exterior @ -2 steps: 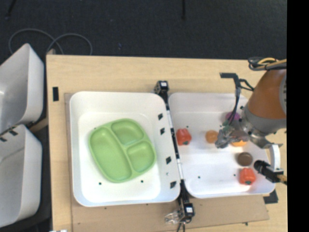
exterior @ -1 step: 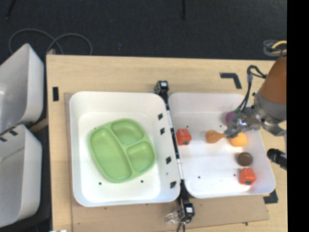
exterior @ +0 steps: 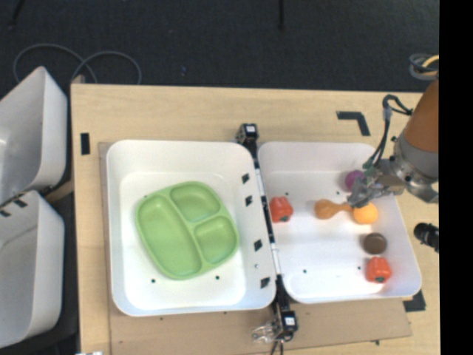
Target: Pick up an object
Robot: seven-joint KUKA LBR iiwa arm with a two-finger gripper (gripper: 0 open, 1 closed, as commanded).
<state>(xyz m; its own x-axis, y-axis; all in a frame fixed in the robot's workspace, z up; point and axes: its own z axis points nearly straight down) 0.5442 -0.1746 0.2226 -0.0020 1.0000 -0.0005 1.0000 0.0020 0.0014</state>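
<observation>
My tool point(exterior: 363, 191) hangs low over the right bin point(exterior: 325, 283), at its far right side; whether its fingers are apart or together I cannot tell, and I see nothing clamped between them.

Nearest the camera, well below my tool, a red pepper-like piece point(exterior: 378, 269) lies close to the bin's near wall. Just beyond it sits a dark brown round piece point(exterior: 375, 242). Right under my tool lies an orange ball point(exterior: 365, 214), touching or nearly touching the tip, and just to its left an orange-brown pear-shaped piece point(exterior: 329, 209). Further left, by the divider between the bins, is a red piece point(exterior: 280, 209). Just behind my tool a purple piece point(exterior: 354, 177) peeks out.

Far to the left, the other bin point(exterior: 126, 287) holds a green divided plate point(exterior: 186, 228). Both bins rest on the wooden worktop point(exterior: 185, 113).
</observation>
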